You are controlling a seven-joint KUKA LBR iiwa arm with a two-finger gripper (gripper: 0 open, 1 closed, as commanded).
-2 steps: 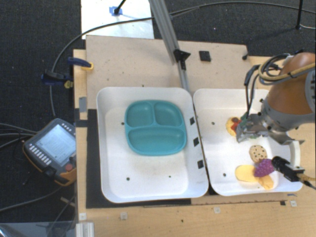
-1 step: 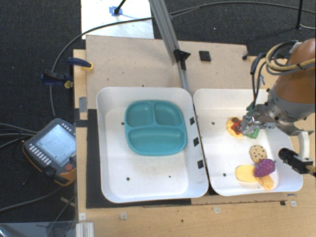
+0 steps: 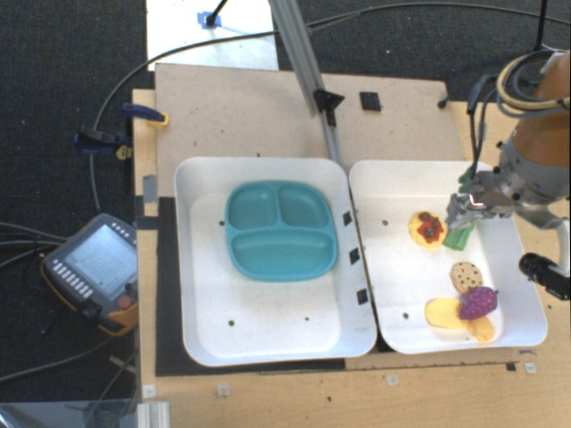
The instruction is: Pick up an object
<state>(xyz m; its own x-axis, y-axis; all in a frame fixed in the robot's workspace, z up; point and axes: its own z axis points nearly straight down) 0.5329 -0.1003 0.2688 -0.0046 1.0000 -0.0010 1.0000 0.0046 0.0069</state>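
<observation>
The bench (image 3: 268, 114) is carrying two shallow white bins side by side. The left bin (image 3: 205, 328), well away to the gripper's left, is holding a teal divided plate (image 3: 281, 232) with three compartments. The right bin (image 3: 393, 266) is lying under the gripper. The grey arm (image 3: 535, 163) with its orange band is reaching in from the right, and the gripper (image 3: 471, 205) is hanging over the upper right part of that bin; whether it is open or closed cannot be told from this angle. A green toy piece (image 3: 460, 236) is sitting just below the gripper, touching or nearly touching it. Just to the left of the gripper, a small toy pizza (image 3: 427, 228) with red topping is lying beside the green piece. Nearer the camera, a speckled cookie (image 3: 464, 276) is resting, and past it a purple bunch of grapes (image 3: 478, 302) is lying on a yellow toy piece (image 3: 443, 314). A teach pendant (image 3: 94, 270) is lying far to the left, off the bench.
</observation>
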